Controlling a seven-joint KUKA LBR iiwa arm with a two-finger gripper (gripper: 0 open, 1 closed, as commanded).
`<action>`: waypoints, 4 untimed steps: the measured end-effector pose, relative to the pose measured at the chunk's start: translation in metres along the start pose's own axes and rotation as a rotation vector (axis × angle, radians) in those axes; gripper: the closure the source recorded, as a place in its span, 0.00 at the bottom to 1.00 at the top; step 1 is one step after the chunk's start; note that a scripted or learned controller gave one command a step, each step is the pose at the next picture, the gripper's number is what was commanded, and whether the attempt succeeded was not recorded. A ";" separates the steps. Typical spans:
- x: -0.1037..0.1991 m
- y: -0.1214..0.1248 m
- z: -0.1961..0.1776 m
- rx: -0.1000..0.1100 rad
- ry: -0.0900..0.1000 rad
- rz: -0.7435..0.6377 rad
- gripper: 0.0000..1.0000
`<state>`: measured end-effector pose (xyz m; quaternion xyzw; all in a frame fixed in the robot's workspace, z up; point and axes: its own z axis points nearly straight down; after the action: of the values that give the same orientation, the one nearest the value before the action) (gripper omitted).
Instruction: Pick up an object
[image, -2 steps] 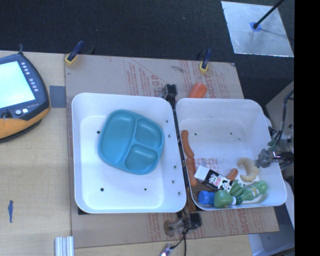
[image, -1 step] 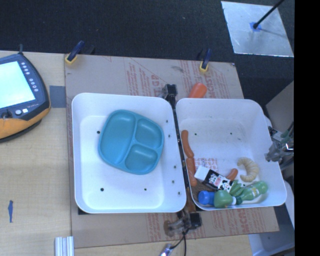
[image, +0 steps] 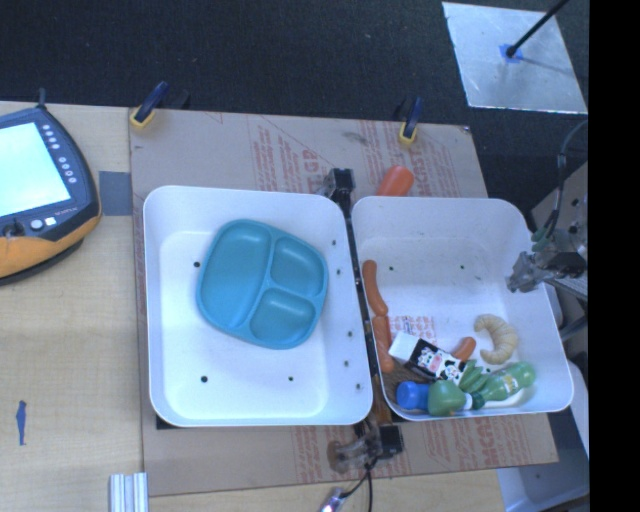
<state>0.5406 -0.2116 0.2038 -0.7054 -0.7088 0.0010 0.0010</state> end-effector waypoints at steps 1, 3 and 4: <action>0.000 0.050 -0.029 -0.001 0.000 0.001 1.00; -0.001 0.116 -0.011 -0.002 -0.001 0.000 1.00; 0.000 0.116 -0.009 0.001 0.001 -0.001 1.00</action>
<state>0.6563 -0.2113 0.2121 -0.7050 -0.7092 0.0009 0.0015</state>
